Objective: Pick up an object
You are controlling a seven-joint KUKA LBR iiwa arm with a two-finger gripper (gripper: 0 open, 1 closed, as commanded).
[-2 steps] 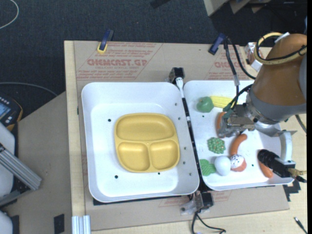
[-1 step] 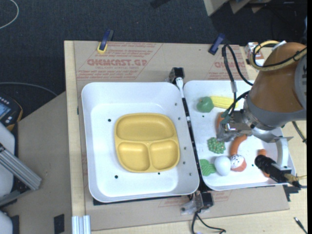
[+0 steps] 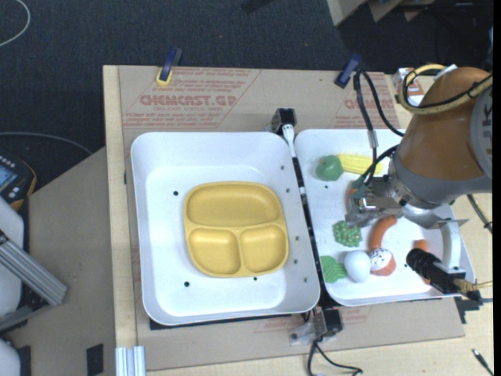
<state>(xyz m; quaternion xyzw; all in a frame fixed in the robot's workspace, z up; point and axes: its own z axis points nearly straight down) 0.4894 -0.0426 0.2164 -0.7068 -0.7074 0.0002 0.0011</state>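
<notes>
Gripper hangs above the right bin's toys; its opening cannot be told.

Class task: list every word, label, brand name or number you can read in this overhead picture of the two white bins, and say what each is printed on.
"CHEMCAST G.P": large red print, upper left of the flat brown paper-covered board under the bins; the final letters are uncertain.
Smaller red lines above and below it: too blurred to read.
Repeated red print on the board's upper right, near the blue clamp: too faint to read.
No readable text on the yellow three-compartment plastic plate or the toy food.
</notes>
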